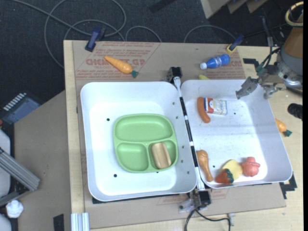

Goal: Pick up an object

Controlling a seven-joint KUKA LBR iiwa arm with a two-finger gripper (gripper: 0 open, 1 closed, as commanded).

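White bins sit side by side. At the frame's right, the gripper hovers over the right bin's upper edge, fingers spread, gripping nothing. A sausage and small carton lie lower left of it; the left bin holds a green tray.

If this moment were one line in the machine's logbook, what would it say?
stage: reaching in | gripper: above right bin far edge, holding nothing | nearest: hot dog, small carton | left bin: green tray
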